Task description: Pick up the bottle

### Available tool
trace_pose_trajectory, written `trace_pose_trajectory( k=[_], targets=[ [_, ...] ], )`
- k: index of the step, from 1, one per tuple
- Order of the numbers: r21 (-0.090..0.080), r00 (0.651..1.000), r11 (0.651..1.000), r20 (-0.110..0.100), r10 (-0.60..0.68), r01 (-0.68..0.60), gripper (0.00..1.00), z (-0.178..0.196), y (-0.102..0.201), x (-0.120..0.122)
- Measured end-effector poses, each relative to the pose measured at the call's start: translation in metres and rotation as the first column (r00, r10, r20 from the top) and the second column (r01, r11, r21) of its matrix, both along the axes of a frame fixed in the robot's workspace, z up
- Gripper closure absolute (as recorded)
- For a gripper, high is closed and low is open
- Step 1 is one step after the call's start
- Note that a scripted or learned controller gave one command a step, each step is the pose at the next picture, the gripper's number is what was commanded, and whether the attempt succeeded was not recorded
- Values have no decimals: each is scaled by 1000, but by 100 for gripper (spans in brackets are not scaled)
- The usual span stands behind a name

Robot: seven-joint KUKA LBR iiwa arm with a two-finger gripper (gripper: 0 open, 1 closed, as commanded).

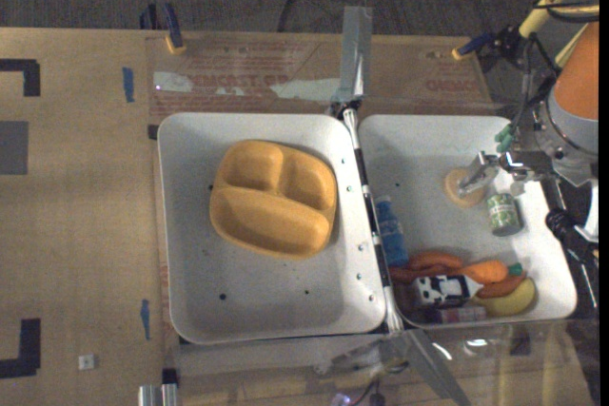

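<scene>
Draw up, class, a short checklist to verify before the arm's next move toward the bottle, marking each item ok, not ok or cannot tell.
1. Small green-labelled bottle stands in the right white bin: ok.
2. Bottle free of neighbours, apart from the round tan disc: ok.
3. Two-finger gripper lies close above the bottle: ok.
4. Bottle between the fingers: not ok.
5. Gripper open or shut: cannot tell.
6. Pile of toy food lies clear of the bottle: ok.
</scene>
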State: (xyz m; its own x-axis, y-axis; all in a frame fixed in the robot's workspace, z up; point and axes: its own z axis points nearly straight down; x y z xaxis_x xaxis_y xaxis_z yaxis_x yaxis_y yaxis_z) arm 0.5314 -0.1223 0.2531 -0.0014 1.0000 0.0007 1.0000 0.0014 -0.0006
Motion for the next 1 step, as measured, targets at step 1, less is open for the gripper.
trace_pose_trajectory(
  k=[1],
  targets=[
    [0,999,999,0,45,-45,0,-69,91,38]
  ],
)
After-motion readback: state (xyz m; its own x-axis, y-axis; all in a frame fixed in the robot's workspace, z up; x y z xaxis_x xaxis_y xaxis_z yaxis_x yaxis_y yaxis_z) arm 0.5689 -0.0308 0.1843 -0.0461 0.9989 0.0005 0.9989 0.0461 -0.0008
